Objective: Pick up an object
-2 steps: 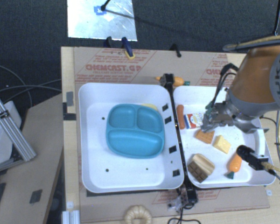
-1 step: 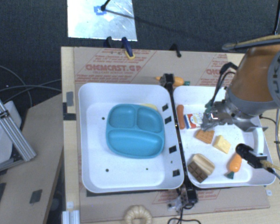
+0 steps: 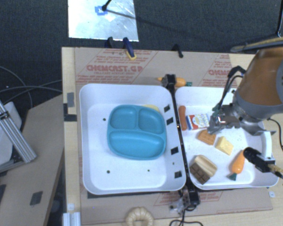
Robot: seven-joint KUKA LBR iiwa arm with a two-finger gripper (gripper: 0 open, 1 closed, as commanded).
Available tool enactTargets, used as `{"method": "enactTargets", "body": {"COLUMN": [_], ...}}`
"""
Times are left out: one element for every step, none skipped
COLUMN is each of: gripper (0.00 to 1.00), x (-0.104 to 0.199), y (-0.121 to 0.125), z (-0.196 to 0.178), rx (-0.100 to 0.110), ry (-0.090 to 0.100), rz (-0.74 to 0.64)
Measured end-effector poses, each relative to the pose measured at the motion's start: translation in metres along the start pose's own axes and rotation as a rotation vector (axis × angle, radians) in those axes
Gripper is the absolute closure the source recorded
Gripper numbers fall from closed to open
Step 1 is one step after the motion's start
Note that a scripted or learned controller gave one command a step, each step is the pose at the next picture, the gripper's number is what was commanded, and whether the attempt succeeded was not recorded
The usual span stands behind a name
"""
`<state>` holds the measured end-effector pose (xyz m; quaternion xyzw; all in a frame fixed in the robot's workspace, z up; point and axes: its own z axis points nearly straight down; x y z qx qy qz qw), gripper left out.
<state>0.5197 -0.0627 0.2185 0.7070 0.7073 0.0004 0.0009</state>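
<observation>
Blue divided plate (image 3: pixel 134 131) lies in the left bin (image 3: pixel 92 126), well left of the hand. Right bin (image 3: pixel 198 94) carries the pickable items: a toy sausage (image 3: pixel 182 117) by the divider, a small printed carton (image 3: pixel 197 121) just left of the hand, a waffle-like cracker (image 3: pixel 207 137) directly below it, a cheese wedge (image 3: pixel 224 145) below and slightly right, a wooden block (image 3: pixel 203 168) and a carrot (image 3: pixel 237 164) farther toward the near rim. Hand (image 3: pixel 220 122) hovers low over the carton-cracker cluster; nothing visibly between its parts, and its state I cannot tell. Judged step: approach, target unsettled. Next move calls for centring over one item, then descent.
</observation>
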Motion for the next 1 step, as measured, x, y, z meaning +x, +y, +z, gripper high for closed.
{"method": "enactTargets", "body": {"gripper": [1.0], "x": [0.0082], "y": [0.0098], "z": [-0.0155], "rx": [-0.001], "ry": [0.001], "rz": [-0.005]}}
